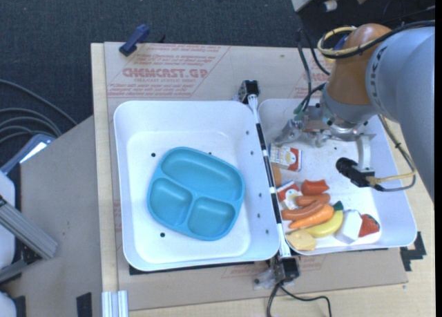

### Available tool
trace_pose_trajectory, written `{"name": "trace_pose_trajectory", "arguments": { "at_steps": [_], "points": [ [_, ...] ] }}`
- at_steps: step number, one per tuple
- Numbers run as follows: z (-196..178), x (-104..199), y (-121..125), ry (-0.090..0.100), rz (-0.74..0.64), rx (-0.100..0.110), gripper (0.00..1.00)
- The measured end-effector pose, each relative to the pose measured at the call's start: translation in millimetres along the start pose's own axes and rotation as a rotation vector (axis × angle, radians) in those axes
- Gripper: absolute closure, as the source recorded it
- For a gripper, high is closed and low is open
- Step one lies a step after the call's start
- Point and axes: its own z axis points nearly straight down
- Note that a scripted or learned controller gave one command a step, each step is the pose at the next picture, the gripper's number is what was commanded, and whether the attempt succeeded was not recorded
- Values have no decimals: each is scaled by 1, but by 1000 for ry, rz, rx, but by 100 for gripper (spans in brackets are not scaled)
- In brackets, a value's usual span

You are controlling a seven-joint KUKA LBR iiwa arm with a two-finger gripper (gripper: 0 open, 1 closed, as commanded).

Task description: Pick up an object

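Observation:
My gripper point(323, 131) hangs over the far part of the right bin point(404, 212), under the orange wrist band. Just to its lower left lies a small white and red carton point(287, 157), close to the gripper but apart from it. Toy food is heaped at the bin's near end: a red pepper point(314, 186), a sausage point(308, 206), a carrot point(312, 217), a yellow banana point(330, 225), a white and red piece point(360, 226) and a pale yellow slice point(301, 240). I see nothing held in the gripper.
A blue divided plate point(196, 193) lies in the left bin point(131, 129). A blue clip point(134, 39) sits at the board's far left corner. The bins' shared wall point(264, 164) runs just left of the carton.

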Motion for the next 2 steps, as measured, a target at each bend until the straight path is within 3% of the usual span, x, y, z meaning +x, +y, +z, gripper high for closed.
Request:
{"name": "trace_pose_trajectory", "arguments": {
  "at_steps": [1,2],
  "points": [
    [5,1,34,1,-2,9,0],
    [5,-18,-39,2,0,13,0]
  ]
}}
